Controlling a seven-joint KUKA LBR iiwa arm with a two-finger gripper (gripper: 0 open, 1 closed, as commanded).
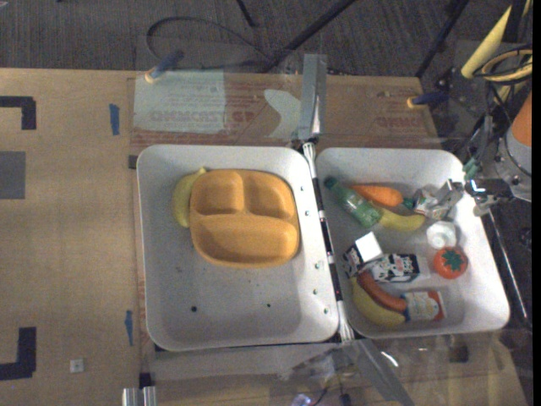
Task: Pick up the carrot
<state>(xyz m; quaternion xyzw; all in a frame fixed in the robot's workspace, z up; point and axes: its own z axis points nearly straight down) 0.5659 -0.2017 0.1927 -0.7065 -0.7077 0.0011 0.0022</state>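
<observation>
The left bin (161, 311) contains an orange tray (245, 216). The carrot (378, 194) is located in the right bin (490, 299), upper centre, beside a green bottle (355, 204). The state of the gripper (439, 200) cannot be determined.

Bench top (68, 252): matt tan wood/board w/ blue tape bits. Both bins, left (161, 311) & right (490, 299): smooth white plastic, slight sheen. Orange divided plate (245, 218): smooth matt plastic. Carrot (378, 195): glossy orange plastic look. Green bottle (355, 207): shiny, translucent plastic. Tomato (450, 262): glossy. Milk carton (396, 267): printed card look. Gripper (439, 200): bare grey metal, reflective. Floor, far side: rough dark carpet.
</observation>
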